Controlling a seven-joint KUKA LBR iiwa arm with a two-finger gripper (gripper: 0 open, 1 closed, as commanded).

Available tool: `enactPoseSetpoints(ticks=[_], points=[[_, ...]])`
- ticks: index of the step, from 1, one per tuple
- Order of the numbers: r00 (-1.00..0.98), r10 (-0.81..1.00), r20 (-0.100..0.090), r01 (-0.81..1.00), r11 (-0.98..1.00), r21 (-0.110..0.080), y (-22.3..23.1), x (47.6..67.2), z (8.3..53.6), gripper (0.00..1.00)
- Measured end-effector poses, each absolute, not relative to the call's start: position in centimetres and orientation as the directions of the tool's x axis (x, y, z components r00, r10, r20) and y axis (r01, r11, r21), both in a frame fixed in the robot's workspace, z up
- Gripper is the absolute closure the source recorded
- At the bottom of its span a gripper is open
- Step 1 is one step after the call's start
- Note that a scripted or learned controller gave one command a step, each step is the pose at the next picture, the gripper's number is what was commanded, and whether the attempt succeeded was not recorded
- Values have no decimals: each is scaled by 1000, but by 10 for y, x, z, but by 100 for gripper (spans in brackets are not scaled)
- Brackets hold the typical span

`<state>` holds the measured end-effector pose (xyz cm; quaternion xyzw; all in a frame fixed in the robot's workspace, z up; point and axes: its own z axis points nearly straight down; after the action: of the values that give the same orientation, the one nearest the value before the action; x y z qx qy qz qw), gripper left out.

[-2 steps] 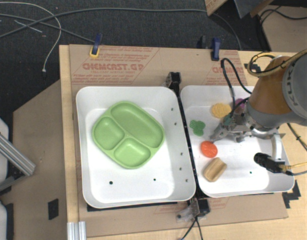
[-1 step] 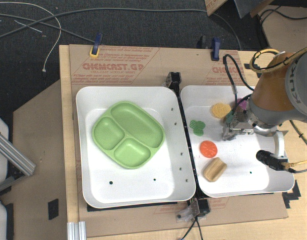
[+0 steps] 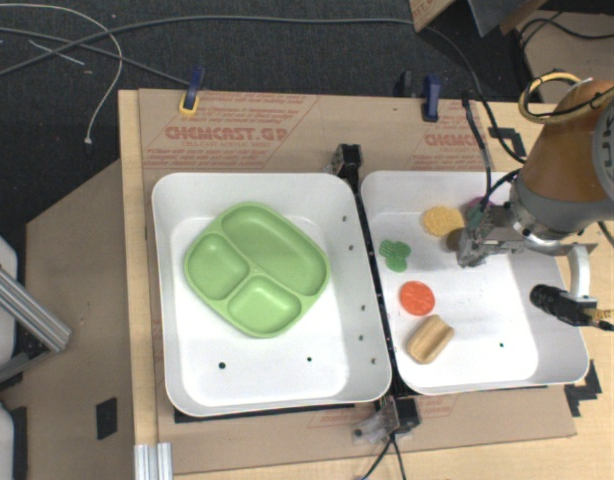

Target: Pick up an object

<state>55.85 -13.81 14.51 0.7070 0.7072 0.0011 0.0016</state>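
While the gripper (image 3: 471, 250) hangs low in the right bin (image 3: 507, 353), finger state cannot be told; the yellow biscuit (image 3: 442, 220) lies at its ten o'clock, near but ungrasped, suggesting approach.

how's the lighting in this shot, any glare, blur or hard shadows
Camera view: even, soft overhead light; the white bins look bright but keep their edges, no strong glare. The green plate and the food pieces are sharp. The claw is slightly soft and casts a faint shadow on the right bin floor.
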Motion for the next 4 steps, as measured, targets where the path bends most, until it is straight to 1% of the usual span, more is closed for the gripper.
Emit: enactPoseSetpoints(ticks=[1, 2, 3, 4], points=[[-1, 1000, -1, 1000, 1, 6, -142, 559, 189, 100], [-2, 1000, -1, 1000, 2, 7, -135, 565, 237, 100], [-6, 1000, 1, 1000, 6, 3, -85, 575, 245, 100], [-6, 1000, 2, 1000, 6, 0, -33, 589, 231, 100]])
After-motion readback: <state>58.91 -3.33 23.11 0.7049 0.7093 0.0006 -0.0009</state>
